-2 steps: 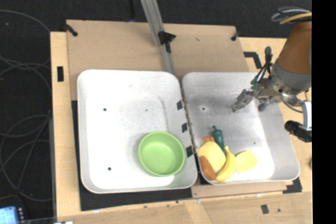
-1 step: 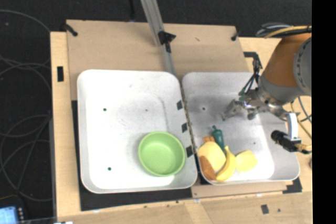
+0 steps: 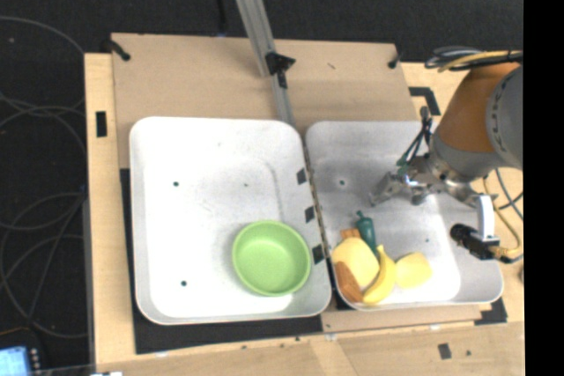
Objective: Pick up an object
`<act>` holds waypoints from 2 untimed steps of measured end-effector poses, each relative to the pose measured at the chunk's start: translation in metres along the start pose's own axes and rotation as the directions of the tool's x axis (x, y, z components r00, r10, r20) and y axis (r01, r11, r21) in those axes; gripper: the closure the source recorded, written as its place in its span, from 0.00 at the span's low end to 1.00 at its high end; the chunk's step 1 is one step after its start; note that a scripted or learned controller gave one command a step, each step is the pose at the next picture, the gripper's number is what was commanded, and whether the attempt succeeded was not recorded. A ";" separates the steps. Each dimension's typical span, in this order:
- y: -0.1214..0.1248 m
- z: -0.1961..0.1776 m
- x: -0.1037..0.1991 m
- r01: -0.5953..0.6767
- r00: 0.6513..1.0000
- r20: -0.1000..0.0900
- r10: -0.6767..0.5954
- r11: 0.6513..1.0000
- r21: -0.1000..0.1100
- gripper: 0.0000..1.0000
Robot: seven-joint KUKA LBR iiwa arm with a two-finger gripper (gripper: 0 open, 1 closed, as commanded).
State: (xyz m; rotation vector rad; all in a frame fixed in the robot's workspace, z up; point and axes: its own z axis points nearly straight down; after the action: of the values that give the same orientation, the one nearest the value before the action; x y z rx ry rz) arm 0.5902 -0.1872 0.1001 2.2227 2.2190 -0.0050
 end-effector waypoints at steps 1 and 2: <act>0.001 -0.012 -0.001 -0.003 1.000 -0.001 0.003 1.000 -0.005 1.00; 0.002 -0.053 -0.001 0.002 1.000 -0.003 -0.002 1.000 -0.004 1.00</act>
State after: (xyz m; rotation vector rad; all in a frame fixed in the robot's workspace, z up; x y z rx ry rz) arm 0.5922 -0.1880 0.1532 2.2205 2.2203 0.0019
